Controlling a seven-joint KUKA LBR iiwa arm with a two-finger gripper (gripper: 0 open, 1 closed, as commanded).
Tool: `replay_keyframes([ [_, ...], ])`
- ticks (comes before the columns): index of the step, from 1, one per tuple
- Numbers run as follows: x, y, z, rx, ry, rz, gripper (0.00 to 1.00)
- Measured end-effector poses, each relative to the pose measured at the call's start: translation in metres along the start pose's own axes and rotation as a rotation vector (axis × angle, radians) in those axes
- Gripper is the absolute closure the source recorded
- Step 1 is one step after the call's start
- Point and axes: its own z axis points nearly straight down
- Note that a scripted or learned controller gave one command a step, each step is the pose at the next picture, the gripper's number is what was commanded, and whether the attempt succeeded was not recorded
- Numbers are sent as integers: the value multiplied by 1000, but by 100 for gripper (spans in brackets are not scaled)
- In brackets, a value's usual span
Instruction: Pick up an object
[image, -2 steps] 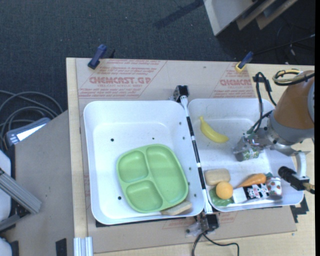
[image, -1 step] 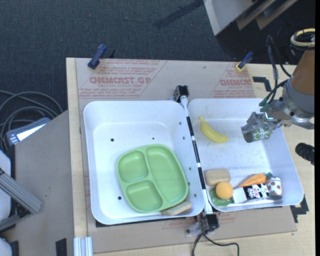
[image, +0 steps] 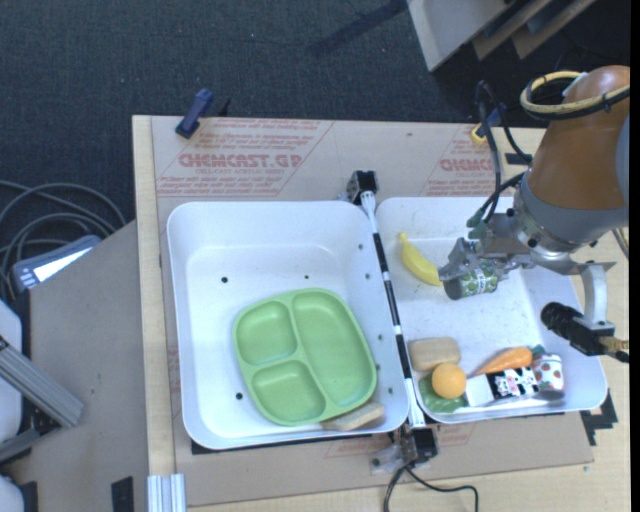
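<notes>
My gripper (image: 467, 268) hangs low in the right bin (image: 560, 300), over its middle, at the end of the grey arm with the orange band. Right under it lies a small can with a green label (image: 476, 285), partly covered by the gripper. I cannot tell whether the can is touched or gripped. A yellow banana (image: 418, 260) lies just left of the gripper. Along the front of this bin sit a tan bread piece (image: 435, 351), an orange (image: 449, 381), a carrot (image: 509, 360), a black-and-white box (image: 514, 384) and a speckled red-and-white item (image: 549, 373).
The left bin (image: 200, 250) bears a green divided plate (image: 300, 355) with a tan piece (image: 353, 418) at its front edge. A black clip (image: 363, 184) sits at the back where both bins meet. A blue item (image: 194, 113) lies on the board's far left corner.
</notes>
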Motion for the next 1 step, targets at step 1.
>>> replay_keyframes([
  [1, 46, -12, -6, 1, 0, 0, 100],
])
